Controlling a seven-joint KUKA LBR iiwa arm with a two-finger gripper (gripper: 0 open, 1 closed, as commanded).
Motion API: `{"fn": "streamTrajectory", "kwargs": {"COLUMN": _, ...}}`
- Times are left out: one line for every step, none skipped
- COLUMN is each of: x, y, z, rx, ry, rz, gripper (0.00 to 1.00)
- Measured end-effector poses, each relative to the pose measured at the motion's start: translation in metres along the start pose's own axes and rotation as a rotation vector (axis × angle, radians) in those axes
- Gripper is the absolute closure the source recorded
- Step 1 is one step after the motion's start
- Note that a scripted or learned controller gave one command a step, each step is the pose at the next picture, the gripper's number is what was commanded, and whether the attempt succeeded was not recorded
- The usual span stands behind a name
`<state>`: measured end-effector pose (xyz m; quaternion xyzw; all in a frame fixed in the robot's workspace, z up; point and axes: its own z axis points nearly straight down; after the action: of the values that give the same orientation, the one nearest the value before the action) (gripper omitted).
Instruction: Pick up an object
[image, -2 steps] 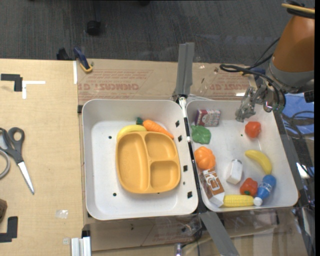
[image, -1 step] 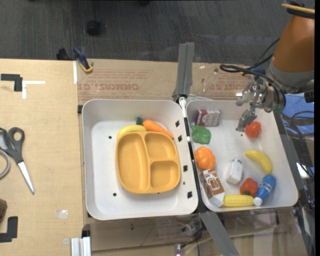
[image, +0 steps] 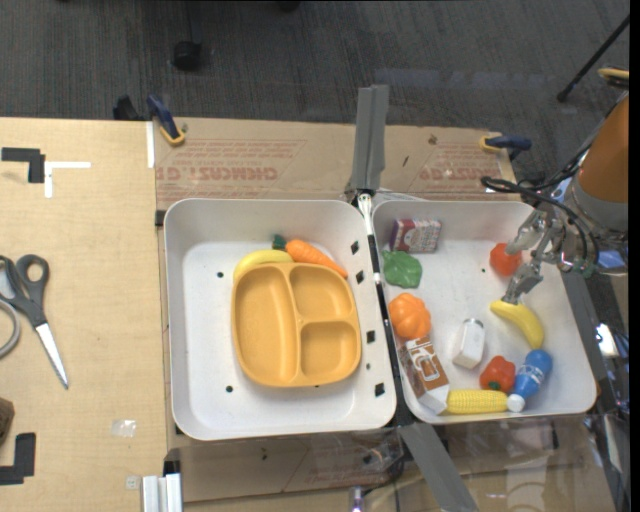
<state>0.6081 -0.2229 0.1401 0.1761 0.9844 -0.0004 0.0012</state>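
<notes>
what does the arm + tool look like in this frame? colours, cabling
Orange band at the right edge, above the wrist. Black cables loop beside it. The tool is bare grey metal with slim fingers and some blue at its base.

Left bin (image: 200, 400): divided tray (image: 296, 325) in the middle; carrot (image: 315, 254) and a banana (image: 262, 259) tucked against its far edge.
Right bin (image: 440, 212): carton (image: 415, 235) at the far left, pumpkin (image: 409, 314) below it, corn cob (image: 477, 401) along the near wall, bottle (image: 530, 377) just right of it.
Gripper (image: 531, 262): over the right bin's right side, second banana (image: 519, 321) just beneath it.
Bench left of bins: scissors (image: 36, 310).
</notes>
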Motion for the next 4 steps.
{"fn": "streamTrajectory", "kwargs": {"x": 0.041, "y": -0.013, "z": 0.047, "rx": -0.001, "ry": 0.0, "rz": 0.111, "gripper": 0.0}}
{"fn": "streamTrajectory", "kwargs": {"x": 0.04, "y": -0.012, "z": 0.037, "rx": 0.0, "ry": -0.004, "rz": 0.107, "gripper": 1.0}}
{"fn": "streamTrajectory", "kwargs": {"x": 0.054, "y": 0.038, "z": -0.06, "rx": -0.001, "ry": 0.0, "rz": 0.171, "gripper": 1.0}}
{"fn": "streamTrajectory", "kwargs": {"x": 0.102, "y": 0.06, "z": 0.028, "rx": -0.006, "ry": -0.02, "rz": 0.066, "gripper": 1.0}}
